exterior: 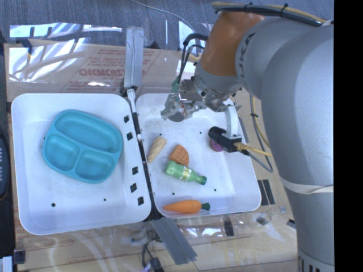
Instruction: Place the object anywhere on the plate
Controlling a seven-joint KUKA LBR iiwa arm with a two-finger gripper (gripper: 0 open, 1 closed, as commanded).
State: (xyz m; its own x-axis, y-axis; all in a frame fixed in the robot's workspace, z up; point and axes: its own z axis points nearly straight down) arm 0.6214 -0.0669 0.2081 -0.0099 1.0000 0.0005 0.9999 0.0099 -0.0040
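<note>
**Arm over the right bin, plate waits in the left**

The blue plate (82, 146) sits in the left bin (28, 208). The jaws (177, 109) hang over the back of the right bin (244, 194). I cannot tell if they are wide or closed. Below them lie a bread stick (156, 148), an orange wedge (179, 154), a green bottle (185, 173) and a carrot (186, 207). A purple thing (216, 146) lies partly hidden under the arm.
</note>
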